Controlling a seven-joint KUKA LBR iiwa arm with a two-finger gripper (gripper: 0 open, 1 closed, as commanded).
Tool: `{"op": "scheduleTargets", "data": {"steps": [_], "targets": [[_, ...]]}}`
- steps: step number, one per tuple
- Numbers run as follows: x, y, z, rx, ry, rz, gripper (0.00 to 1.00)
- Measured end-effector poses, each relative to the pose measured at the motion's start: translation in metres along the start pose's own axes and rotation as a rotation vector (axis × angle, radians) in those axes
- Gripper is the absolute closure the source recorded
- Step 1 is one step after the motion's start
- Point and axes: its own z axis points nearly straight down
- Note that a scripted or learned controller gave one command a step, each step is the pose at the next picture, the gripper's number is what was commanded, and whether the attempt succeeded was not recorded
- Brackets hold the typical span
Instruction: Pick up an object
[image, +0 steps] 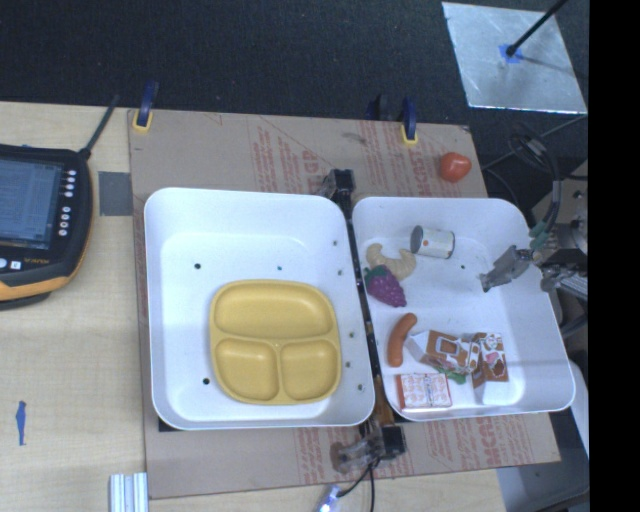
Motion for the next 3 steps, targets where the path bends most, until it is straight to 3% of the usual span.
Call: {"op": "scheduleTargets", "data": {"steps": [1,2,3], "targets": [[0.045,0.033,0.123,0.003,0.000,-0.001,0.00],[0.062,0.022,0.179,0.002,0.000,0.001,0.00],[0.061,0.022,0.168,0.003,-0.001,-0.002,1.00]]}}
